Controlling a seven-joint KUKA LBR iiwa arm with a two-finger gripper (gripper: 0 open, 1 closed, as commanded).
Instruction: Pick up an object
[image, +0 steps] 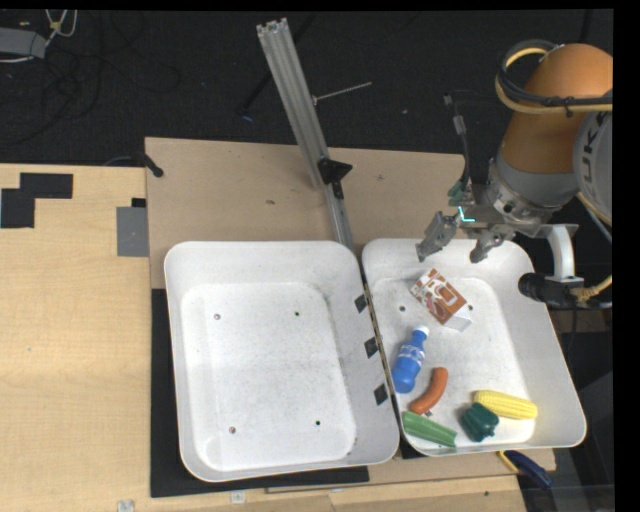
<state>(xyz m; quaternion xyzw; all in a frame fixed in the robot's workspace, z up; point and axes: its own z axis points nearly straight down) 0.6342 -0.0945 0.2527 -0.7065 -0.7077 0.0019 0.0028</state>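
Green pepper (430, 430) lies nearest; jaws (458, 238) hang open, empty, above the brown-and-white packet (441, 297): best descend straight, centred over it.

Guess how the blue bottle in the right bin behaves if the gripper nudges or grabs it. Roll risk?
The blue bottle lies on its side, so its round body will probably roll under a sideways push. It looks like small plastic, likely light and somewhat slippery between the fingers. The hot dog lies close by and may get bumped.

The claw (459, 240) hangs spread open above the right bin (553, 350) (over its far rim), holding nothing.
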